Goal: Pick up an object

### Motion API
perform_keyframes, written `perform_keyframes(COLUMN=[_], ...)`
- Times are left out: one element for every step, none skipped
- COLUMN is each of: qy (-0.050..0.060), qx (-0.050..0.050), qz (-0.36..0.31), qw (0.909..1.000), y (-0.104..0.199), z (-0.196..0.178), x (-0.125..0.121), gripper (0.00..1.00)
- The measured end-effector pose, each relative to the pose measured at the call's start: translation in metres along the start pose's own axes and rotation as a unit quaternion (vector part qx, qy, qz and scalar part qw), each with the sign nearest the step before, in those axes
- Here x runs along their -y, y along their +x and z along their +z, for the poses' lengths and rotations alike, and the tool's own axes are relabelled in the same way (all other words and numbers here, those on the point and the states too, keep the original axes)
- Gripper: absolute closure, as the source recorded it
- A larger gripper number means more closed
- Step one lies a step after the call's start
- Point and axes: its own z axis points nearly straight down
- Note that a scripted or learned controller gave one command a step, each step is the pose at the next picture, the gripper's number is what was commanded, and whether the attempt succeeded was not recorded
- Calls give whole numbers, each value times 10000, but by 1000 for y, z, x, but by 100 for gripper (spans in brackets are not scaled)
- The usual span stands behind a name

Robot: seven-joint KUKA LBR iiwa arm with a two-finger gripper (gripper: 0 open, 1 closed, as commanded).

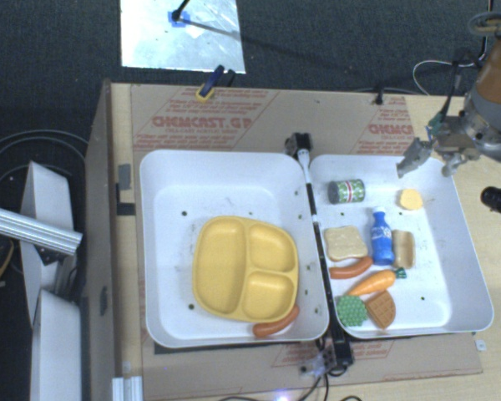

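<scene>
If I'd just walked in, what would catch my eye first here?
Probably the big yellow divided plate in the left bin, with a sausage at its lower edge. Next, the cluster of toy food in the right bin: a blue bottle, a carrot, a green can. The gripper hangs over that bin's upper right corner, fingers spread.

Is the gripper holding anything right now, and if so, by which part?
Nothing is held. The gripper hangs open over the right bin's far edge, with nothing between its fingers.
</scene>
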Motion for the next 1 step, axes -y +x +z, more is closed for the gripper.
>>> perform_keyframes(qy=[28], qx=[-9], qz=[-9], qw=[10000], y=[27], z=[112], x=[13], gripper=[0])
